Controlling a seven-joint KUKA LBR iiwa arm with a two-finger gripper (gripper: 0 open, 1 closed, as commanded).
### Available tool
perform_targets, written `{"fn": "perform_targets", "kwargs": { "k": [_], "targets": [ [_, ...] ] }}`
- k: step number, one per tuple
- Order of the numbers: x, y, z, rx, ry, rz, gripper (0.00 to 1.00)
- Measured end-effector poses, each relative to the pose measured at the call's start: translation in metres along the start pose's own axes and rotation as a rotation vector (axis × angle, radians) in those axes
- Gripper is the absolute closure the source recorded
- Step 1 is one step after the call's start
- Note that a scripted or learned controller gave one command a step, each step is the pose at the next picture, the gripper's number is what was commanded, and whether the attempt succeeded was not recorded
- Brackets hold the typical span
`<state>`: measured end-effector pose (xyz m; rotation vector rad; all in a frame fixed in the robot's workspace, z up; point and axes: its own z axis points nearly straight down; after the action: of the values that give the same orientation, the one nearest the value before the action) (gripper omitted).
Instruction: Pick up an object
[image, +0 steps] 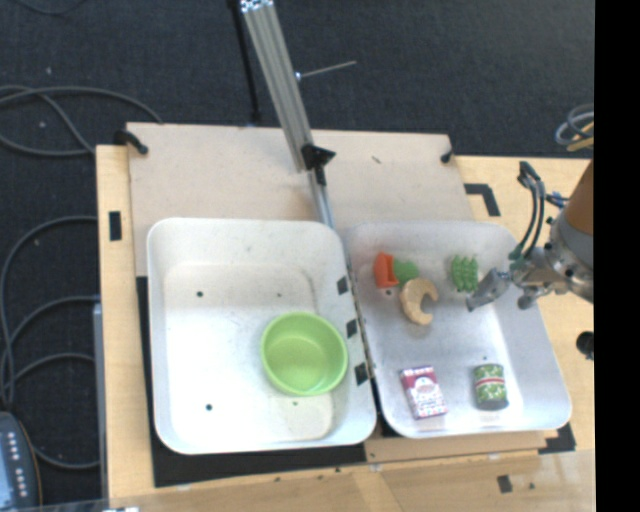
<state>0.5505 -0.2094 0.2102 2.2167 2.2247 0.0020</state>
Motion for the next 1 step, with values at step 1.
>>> {"fn": "perform_targets", "kwargs": {
  "k": [1],
  "targets": [
    [0.0001,0.0001,0.0,0.0,0.0,0.0,0.0]
  ]
}}
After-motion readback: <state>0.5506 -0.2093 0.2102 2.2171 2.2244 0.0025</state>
